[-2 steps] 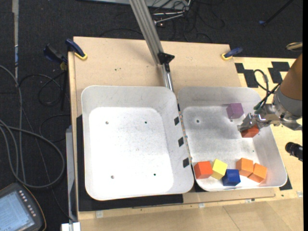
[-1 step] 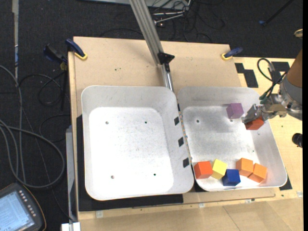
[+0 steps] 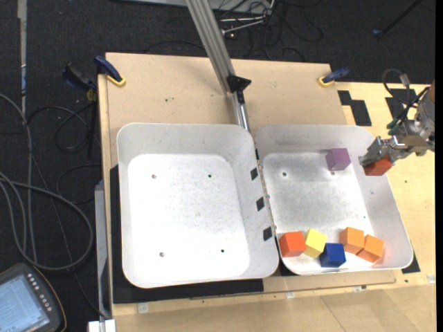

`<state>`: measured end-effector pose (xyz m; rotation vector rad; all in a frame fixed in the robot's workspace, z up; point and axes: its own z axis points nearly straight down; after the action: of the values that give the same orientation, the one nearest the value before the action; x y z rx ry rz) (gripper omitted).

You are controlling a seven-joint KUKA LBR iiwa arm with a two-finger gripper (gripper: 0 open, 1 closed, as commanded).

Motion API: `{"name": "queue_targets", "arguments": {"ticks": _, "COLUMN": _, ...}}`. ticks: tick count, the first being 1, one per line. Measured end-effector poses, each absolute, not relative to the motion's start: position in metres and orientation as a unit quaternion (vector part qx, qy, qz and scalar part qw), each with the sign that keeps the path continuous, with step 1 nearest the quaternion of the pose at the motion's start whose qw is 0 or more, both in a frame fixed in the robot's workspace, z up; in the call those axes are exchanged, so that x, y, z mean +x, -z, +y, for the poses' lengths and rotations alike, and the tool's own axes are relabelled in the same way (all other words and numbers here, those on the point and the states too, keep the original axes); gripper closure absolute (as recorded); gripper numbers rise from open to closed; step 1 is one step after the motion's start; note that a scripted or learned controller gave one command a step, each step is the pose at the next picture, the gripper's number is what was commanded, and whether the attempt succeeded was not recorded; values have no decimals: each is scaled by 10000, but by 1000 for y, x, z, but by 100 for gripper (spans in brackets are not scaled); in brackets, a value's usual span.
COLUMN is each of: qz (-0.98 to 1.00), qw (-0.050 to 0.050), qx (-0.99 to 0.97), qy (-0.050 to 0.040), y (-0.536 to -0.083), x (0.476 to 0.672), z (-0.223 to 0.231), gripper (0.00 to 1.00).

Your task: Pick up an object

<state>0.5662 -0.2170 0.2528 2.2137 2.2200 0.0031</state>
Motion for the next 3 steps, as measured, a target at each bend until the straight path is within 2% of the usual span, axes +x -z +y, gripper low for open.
{"name": "queue_targets", "arguments": {"ticks": 1, "qz": 7096, "qw": -4, "qx": 7046, "qy": -2, "y": -250, "x": 568, "z": -171, "gripper": 100}}
{"name": "queue_targets", "arguments": {"ticks": 3, "qz": 7103, "qw": -8, "qx": 7039, "qy": -6, "y": -252, "x": 573, "z": -59, "gripper": 100}}
